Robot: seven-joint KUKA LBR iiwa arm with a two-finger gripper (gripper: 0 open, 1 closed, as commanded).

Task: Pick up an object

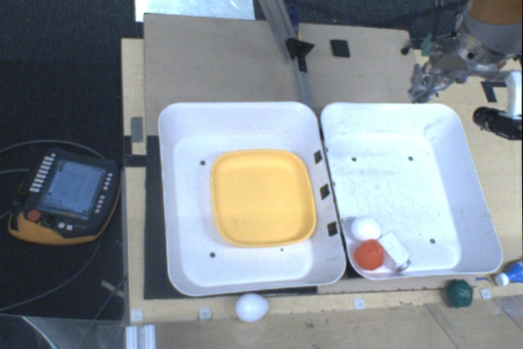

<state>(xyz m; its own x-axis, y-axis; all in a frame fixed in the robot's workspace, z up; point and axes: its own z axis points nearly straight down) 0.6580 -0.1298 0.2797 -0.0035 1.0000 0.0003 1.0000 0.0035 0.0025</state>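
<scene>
Progress: nothing is picked up yet; reach, descent and grasp all remain, in my judgement.
Claw (pixel 425 86): above the far rim of the right bin (pixel 458 176); how open it is I cannot tell, and nothing hangs from it.
Objects: orange ball (pixel 369 255), white ball (pixel 364 228) and small white block (pixel 394 248) cluster well apart from the claw, at that bin's near left corner.
Yellow plate (pixel 263 197): in the left bin (pixel 184 176), farther from the claw.

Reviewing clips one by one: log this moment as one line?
gripper: above right bin's far rim, nothing held | right bin: white ball, orange ball, white block | left bin: yellow plate
</scene>
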